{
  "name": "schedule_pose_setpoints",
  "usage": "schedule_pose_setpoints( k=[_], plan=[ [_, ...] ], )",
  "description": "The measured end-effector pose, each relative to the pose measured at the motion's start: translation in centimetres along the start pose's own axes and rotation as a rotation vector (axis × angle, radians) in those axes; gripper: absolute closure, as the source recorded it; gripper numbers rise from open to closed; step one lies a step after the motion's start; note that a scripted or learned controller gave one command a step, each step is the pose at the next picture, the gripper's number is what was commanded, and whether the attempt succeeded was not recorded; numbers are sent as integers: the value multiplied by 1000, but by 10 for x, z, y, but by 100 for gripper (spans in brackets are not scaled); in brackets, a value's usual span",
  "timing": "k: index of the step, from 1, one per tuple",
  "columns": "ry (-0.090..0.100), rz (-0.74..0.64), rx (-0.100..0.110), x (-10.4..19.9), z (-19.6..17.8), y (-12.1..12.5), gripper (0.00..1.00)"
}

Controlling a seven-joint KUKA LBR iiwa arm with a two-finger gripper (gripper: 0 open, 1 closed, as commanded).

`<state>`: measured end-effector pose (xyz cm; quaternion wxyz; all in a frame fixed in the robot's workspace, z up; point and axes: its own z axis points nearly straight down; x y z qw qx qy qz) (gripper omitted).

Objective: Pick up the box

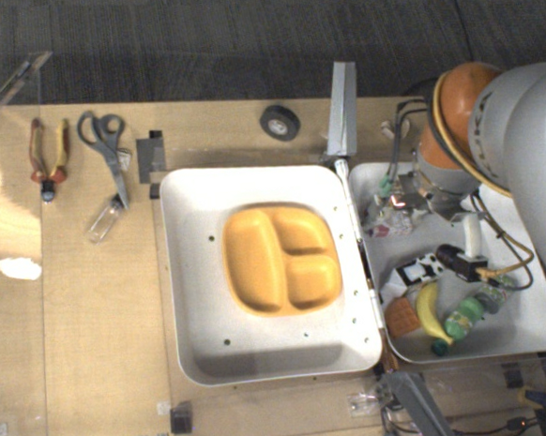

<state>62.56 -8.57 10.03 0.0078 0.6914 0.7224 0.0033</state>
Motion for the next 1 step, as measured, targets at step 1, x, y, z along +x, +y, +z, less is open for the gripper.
schedule_pose_setpoints(
  k=[1],
  plan=[
    [4,185,11,11,-97,46,100]
  ],
)
